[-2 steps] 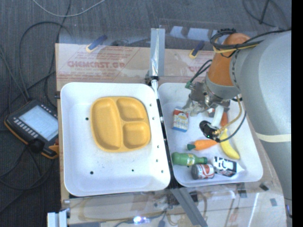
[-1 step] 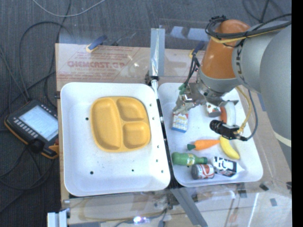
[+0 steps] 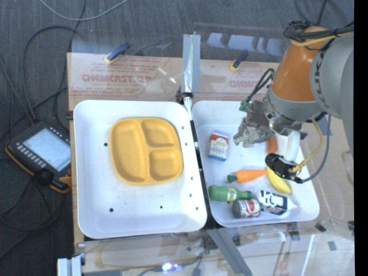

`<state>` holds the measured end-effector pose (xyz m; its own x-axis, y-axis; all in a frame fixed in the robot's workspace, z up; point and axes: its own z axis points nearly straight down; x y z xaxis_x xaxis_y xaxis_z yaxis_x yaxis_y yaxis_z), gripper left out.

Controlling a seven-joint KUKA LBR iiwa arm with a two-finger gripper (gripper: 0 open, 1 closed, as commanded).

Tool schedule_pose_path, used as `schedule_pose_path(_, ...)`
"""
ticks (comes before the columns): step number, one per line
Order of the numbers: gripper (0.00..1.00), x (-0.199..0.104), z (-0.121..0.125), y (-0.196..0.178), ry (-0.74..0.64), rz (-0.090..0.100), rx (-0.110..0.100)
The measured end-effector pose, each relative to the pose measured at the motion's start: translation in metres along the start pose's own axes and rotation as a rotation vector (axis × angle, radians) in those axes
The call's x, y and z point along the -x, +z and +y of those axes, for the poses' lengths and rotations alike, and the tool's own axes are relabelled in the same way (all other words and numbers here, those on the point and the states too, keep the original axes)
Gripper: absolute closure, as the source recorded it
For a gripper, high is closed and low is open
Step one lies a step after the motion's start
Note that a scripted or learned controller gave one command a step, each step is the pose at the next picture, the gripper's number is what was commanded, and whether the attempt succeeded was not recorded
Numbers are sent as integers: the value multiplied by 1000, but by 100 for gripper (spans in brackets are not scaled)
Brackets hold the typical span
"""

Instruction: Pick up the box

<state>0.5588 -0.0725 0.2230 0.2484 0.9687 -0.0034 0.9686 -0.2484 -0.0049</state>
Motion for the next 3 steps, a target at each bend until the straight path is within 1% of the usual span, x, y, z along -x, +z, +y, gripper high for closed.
schedule_pose_path(1,100,26,-51,-74,189,-1,0)
schedule_pose_path(2,100,44,-66,-58,728,-2,-2)
schedule_pose_path(3,100,130,-45,-15,1007,-1,-4)
